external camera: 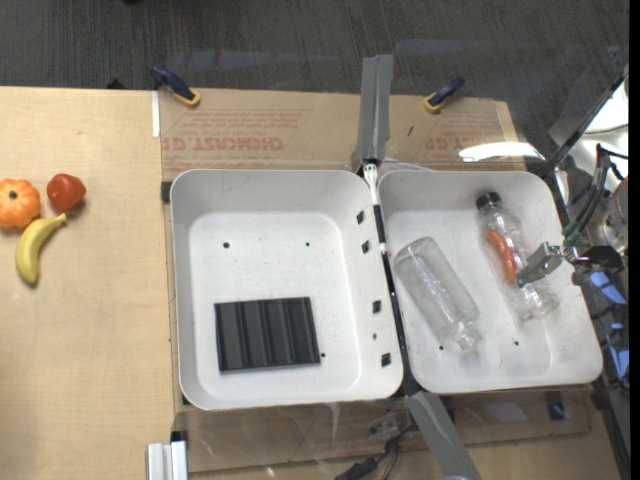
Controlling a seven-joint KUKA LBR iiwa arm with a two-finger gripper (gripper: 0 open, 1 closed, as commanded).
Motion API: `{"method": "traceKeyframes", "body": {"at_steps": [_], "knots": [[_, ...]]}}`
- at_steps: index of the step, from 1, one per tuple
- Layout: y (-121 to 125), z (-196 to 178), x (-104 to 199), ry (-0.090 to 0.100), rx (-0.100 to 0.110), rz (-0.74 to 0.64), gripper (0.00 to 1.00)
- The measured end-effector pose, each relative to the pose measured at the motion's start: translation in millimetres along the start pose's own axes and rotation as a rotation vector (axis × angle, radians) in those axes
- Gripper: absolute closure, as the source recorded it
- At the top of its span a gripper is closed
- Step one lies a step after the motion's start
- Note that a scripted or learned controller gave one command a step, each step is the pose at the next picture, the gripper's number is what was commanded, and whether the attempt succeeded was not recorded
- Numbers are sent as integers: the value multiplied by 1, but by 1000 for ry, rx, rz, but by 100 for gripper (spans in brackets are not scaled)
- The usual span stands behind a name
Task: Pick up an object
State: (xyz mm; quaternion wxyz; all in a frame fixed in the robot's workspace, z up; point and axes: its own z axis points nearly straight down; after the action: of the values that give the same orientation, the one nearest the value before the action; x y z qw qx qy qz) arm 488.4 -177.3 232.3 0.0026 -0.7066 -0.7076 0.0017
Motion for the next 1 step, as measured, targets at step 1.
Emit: {"method": "traceKeyframes", "body": {"at_steps": [1], "knots": [[65,67,-17,0,0,-39,0]]}}
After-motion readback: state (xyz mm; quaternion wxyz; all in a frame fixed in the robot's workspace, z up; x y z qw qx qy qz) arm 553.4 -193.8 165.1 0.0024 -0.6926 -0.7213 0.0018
